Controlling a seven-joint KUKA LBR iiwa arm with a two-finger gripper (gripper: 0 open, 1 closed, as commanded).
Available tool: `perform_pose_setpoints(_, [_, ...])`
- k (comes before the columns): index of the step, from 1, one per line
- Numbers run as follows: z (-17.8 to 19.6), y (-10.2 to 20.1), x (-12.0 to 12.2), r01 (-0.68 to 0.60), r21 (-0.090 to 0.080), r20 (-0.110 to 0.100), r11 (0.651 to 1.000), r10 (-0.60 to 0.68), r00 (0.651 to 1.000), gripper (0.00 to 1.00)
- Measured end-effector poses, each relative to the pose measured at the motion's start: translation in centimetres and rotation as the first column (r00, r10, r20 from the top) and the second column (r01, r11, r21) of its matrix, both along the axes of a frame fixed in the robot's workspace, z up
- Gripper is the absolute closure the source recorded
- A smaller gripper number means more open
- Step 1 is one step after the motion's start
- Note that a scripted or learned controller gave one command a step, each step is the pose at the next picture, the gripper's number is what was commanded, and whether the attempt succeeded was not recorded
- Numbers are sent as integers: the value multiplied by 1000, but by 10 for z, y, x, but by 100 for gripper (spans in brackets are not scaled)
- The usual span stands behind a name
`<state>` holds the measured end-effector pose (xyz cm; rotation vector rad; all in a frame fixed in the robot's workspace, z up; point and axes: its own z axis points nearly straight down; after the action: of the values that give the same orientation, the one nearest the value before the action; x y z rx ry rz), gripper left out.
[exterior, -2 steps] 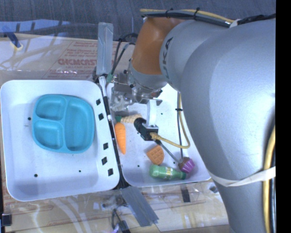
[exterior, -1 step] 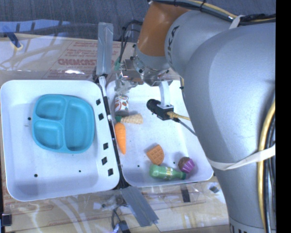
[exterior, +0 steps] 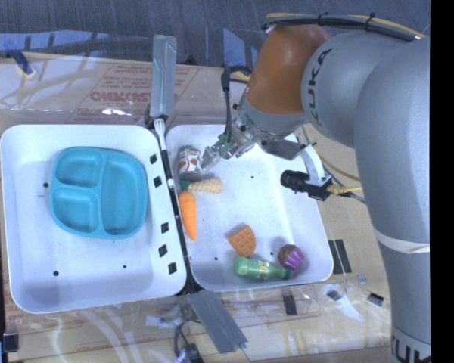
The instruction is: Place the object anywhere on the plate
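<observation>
A light blue divided plate [exterior: 100,191] lies in the left bin [exterior: 30,278]. In the right bin [exterior: 303,218] lie a small can [exterior: 188,160], a corn cob [exterior: 204,185], an orange carrot [exterior: 188,214], a waffle-like orange piece [exterior: 242,240], a green bottle [exterior: 260,268] and a purple item [exterior: 290,256]. My gripper [exterior: 218,151] hangs over the right bin's upper left part, just right of the can and above the corn cob. I see nothing held in it.
The big grey arm with its orange band [exterior: 284,70] covers the right bin's far right corner. A raised divider [exterior: 169,203] with black clips separates the two bins. A cardboard sheet [exterior: 83,89] lies behind the left bin.
</observation>
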<state>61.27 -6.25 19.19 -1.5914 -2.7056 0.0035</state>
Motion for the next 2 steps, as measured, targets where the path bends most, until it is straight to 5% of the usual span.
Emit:
perform_pose_setpoints(1, [-1, 37, -14, -276, 2, -1, 961, 276, 961, 100])
perform_pose_setpoints(2, [-1, 96, -29, -564, 3, -1, 826, 564, 826, 100])
